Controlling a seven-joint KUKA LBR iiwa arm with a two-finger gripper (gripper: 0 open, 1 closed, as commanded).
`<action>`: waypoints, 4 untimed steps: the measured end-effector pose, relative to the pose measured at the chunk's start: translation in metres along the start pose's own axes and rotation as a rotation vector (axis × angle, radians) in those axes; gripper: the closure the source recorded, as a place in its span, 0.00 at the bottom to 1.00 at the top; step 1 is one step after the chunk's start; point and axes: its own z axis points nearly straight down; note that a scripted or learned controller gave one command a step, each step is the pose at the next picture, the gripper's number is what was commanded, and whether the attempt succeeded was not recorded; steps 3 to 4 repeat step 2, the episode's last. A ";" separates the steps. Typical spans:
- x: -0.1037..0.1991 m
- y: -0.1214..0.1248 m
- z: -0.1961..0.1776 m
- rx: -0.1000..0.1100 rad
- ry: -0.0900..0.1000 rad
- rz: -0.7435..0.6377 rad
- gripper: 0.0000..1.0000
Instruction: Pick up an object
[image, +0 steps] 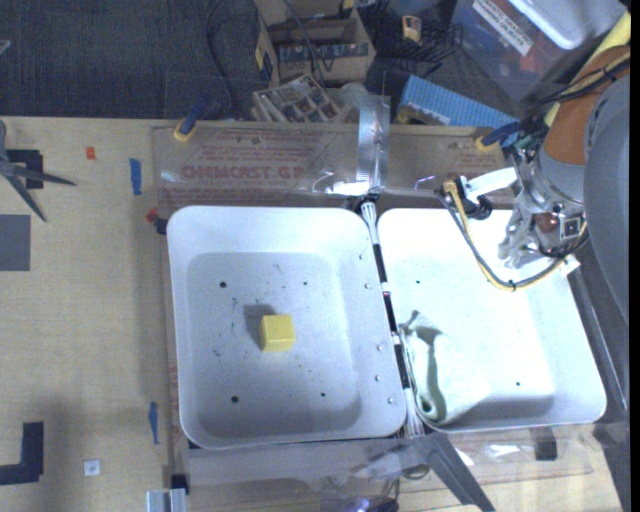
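From the camera view, the yellow block (277, 332) lies near the middle of the left bin (200, 235), while the end effector (540, 238) hangs above the right bin (570, 400) near its far right corner, well apart from the block. The likely failure is a descent here, closing on bare bin floor or snagging the pale limp item (428, 362) along that bin's left edge. Whether its fingers are spread or pressed together cannot be told; nothing is visibly held or touched.
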 end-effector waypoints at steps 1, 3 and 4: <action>0.023 0.008 0.017 -0.003 0.003 -0.005 1.00; 0.024 0.007 0.007 -0.002 0.004 -0.008 1.00; 0.024 0.007 0.007 -0.002 0.004 -0.008 1.00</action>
